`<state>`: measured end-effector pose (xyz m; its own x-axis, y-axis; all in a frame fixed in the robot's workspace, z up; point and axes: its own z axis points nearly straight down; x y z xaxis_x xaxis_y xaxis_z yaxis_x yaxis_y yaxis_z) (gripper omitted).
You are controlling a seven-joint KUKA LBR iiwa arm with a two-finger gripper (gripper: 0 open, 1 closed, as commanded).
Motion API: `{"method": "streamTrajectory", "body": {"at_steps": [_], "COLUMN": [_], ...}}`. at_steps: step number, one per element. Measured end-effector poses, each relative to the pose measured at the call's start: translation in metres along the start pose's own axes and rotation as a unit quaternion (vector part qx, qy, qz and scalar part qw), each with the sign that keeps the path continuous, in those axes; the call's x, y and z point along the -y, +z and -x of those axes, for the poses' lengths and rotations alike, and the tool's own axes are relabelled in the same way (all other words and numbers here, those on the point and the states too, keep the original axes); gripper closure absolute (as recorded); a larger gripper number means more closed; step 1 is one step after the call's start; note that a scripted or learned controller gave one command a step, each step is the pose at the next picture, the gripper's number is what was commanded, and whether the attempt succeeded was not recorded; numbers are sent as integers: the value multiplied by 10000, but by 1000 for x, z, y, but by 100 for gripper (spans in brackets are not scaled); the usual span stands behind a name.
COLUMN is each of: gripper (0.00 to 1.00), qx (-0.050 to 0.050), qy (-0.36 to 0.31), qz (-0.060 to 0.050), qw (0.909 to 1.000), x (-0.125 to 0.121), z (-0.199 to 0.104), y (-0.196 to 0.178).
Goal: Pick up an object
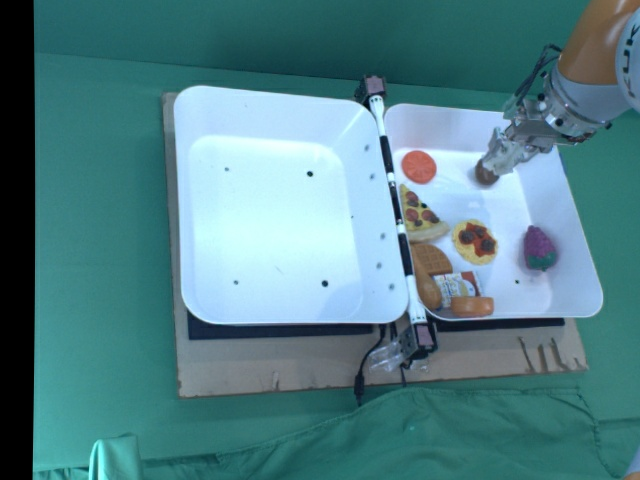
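Bins sit side by side on a cardboard sheet over green cloth. The left bin has a bare white floor with a few dark specks. The right bin holds all the toy food. A black-and-white rod runs along the seam between the two bins, with a small fitting at each end.

The arm reaches in from the upper right, its orange band above the grey wrist. The gripper hangs over the far part of the right bin, pointing down and to the left. At its tip is a small brown piece, resting on or just above the bin floor. Whether the gripper is clamped on that piece or merely touching it, I cannot tell; the tip is too small and blurred to read.

A red disc lies near the far left of the right bin, apart from the gripper. Below it a pizza slice lies close to the dividing rod. Just right of the slice sits a round tart with red topping. A brown waffle lies nearer the camera, touching a bread-coloured piece by the rod. A small packet and an orange sausage crowd the near left corner. A purple fruit lies alone toward the right wall, well apart from the rest.
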<state>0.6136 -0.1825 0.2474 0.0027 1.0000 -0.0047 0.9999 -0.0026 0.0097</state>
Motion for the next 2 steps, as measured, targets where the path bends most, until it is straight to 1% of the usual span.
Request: {"method": "streamTrajectory", "body": {"at_steps": [1,2], "gripper": [100,100], "qx": [1,3], "qy": [-4,2], "qz": [14,16], "qw": [10000,10000], "x": [-8,-13], "z": [-7,-3], "y": [-56,-123]}}
